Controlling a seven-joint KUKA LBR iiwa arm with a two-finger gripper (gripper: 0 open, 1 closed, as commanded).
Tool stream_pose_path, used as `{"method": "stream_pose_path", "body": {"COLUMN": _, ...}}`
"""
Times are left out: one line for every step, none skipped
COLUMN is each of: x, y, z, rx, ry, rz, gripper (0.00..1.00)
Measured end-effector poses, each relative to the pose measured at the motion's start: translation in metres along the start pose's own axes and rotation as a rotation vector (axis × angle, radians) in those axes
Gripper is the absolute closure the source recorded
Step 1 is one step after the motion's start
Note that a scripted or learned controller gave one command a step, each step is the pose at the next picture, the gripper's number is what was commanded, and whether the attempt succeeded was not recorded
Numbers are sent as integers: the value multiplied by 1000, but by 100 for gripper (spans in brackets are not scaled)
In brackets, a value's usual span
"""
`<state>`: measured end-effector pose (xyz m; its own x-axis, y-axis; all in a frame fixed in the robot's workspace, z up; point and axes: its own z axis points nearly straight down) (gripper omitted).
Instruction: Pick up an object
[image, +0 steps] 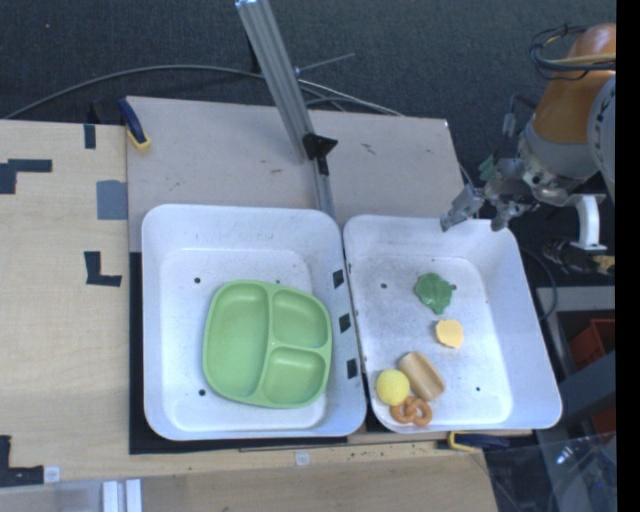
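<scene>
The right bin (500, 260) holds several small toy foods: a green leafy piece (434, 291), a flat yellow slice (449, 333), a tan hot dog bun (422, 374), a yellow ball (392, 386) and a brown pretzel (411, 410). My gripper (472, 214) hangs over the bin's far right corner, above and to the right of the green piece. Its two fingers are spread apart with nothing between them.
The left bin (170, 250) holds a green divided plate (267, 343). A grey metal pole (285, 85) slants down to the gap between the bins. A blue and yellow clamp (133, 124) sits at the board's far left corner.
</scene>
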<state>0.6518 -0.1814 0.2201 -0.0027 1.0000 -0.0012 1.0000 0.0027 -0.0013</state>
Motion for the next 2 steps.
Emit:
{"method": "stream_pose_path", "body": {"x": 0, "y": 0, "z": 0, "rx": 0, "ry": 0, "rz": 0, "gripper": 0}}
{"method": "stream_pose_path", "body": {"x": 3, "y": -6, "z": 64, "rx": 7, "ry": 1, "rz": 0, "gripper": 0}}
